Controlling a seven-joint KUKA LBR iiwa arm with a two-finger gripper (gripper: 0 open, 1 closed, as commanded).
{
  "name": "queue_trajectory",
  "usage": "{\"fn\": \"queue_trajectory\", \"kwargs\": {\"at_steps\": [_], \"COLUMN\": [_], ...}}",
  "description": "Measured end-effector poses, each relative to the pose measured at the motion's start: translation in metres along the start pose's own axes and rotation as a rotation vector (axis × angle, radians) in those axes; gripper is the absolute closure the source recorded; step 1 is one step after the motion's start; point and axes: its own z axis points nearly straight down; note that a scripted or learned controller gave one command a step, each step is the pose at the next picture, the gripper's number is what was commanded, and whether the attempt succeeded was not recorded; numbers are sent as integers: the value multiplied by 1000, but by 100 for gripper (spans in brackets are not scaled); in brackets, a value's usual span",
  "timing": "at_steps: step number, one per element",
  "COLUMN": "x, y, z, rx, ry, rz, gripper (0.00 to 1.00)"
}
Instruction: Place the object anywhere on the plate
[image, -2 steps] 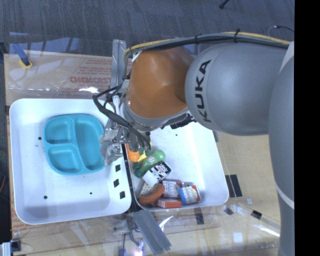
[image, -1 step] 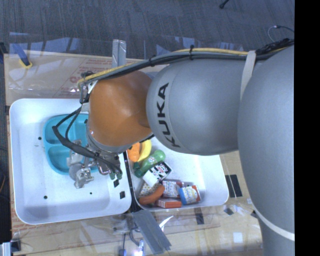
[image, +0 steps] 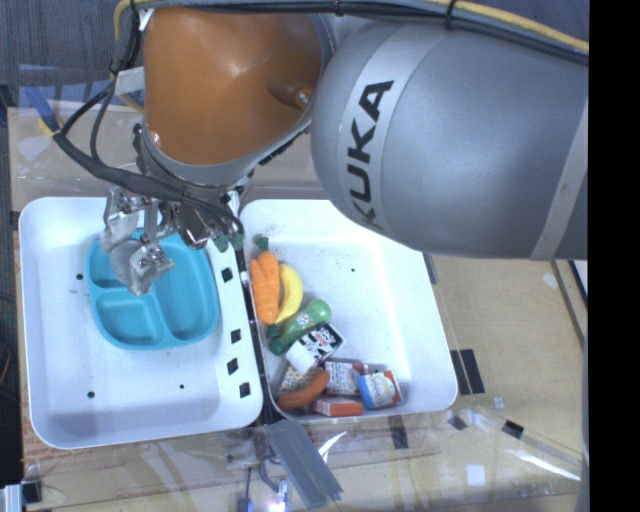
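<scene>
Hovering over blue compartmented plastic plate (image: 160, 305) in left white bin (image: 60, 400): jaws, state unclear.
Orange toy carrot (image: 265, 283), yellow banana (image: 291, 290) at right bin's (image: 400, 300) left edge.

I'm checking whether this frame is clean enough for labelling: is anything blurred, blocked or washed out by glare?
In the camera view, the arm looms close and soft-edged, blocking the bench's upper part; the gripper over the blue plate looks slightly smeared, so its fingers are hard to read; the toy food in the right bin is reasonably sharp; the white bins are bright but not blown out, with soft shadows.
</scene>
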Motion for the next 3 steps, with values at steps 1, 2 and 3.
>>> {"fn": "queue_trajectory", "kwargs": {"at_steps": [1,2,3], "x": [0,-1,31], "y": [0,0,-9], "z": [0,-11,101], "rx": [0,1,-1], "ry": [0,-3,4], "rz": [1,-2,-64], "gripper": [0,100,100]}}
